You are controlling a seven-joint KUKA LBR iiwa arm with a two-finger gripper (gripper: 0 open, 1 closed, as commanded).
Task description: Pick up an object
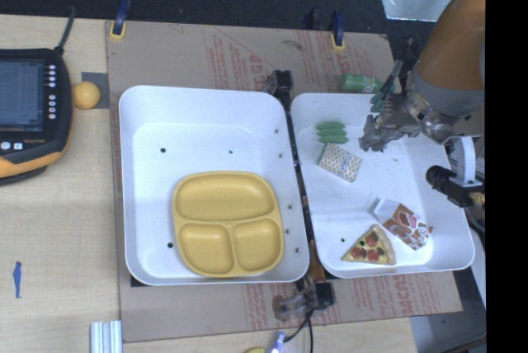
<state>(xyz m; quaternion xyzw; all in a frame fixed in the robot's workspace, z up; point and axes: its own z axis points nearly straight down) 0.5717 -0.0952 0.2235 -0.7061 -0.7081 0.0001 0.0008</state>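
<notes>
The right bin (pixel 445 261) holds a green pea pod (pixel 331 131), a patterned white packet (pixel 340 162), a toy pizza slice (pixel 370 247) and a small red-and-white box (pixel 405 225). My gripper (pixel 376 137) hangs over the bin's back part, to the right of the pea pod and above the packet. Nothing shows between its fingers. The arm's orange band (pixel 458 38) rises at the right.
A yellow divided tray (pixel 228 222) lies in the left bin (pixel 148 120). A green object (pixel 359 83) sits behind the right bin. A teach pendant (pixel 29 112) and a yellow ball (pixel 86 94) lie at the left. Blue clamps hold the cardboard.
</notes>
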